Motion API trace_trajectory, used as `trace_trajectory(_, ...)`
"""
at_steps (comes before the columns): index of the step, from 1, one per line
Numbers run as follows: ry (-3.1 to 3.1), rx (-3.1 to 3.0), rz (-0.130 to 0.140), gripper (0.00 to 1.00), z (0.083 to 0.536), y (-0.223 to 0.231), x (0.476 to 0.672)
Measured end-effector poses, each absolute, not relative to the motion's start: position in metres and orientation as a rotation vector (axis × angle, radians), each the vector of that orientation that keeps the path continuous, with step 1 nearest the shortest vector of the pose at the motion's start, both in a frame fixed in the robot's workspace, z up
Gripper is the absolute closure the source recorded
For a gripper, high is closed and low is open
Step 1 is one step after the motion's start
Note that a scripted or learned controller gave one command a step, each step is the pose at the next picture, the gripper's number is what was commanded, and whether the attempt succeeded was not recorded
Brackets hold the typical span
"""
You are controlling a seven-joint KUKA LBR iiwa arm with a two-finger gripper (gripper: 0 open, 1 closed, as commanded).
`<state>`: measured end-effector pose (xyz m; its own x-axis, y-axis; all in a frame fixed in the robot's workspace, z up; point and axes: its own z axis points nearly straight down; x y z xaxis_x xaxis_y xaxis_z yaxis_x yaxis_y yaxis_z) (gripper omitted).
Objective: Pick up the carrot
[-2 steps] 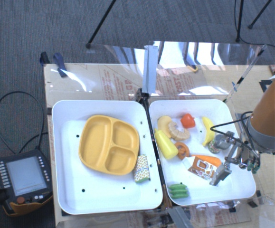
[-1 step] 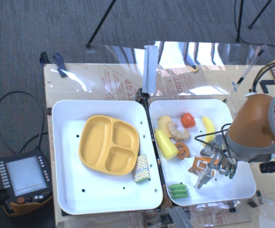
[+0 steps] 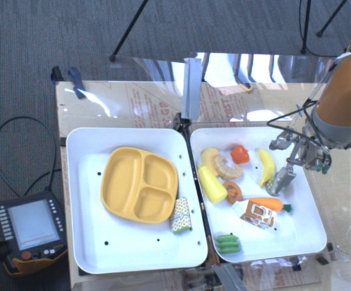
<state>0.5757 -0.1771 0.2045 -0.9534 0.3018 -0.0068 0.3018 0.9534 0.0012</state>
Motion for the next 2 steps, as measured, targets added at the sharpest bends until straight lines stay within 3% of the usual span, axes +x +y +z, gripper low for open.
trace_trajectory(1,3.143,0.094,0.004,0.0,0.104,-0.165,0.546)
trace_trajectory(2,3.12,0.397,0.003,0.0,0.086,-0.148,0.493)
